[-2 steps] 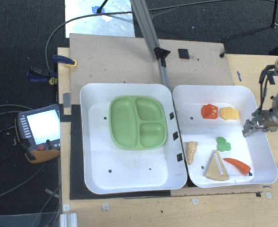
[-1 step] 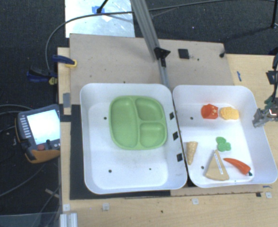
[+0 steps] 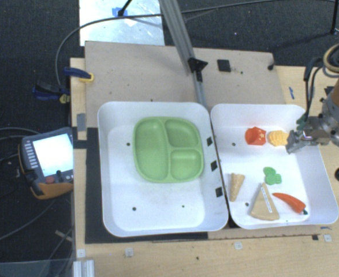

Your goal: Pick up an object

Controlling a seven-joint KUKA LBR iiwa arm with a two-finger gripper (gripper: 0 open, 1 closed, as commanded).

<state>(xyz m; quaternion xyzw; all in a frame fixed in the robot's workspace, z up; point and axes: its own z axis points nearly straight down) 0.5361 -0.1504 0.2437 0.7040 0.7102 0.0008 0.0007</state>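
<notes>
Your grey metal gripper point(image 3: 292, 142) low in the right white bin point(image 3: 316, 172), just beside a yellow plastic corn piece point(image 3: 278, 137), finger state impossible to tell, green divided plate point(image 3: 169, 149) left.

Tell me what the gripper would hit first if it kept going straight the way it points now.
The gripper points left across the right bin. First in line is probably the yellow toy, then the orange-red one. Depth is unclear, so it may pass above.
</notes>
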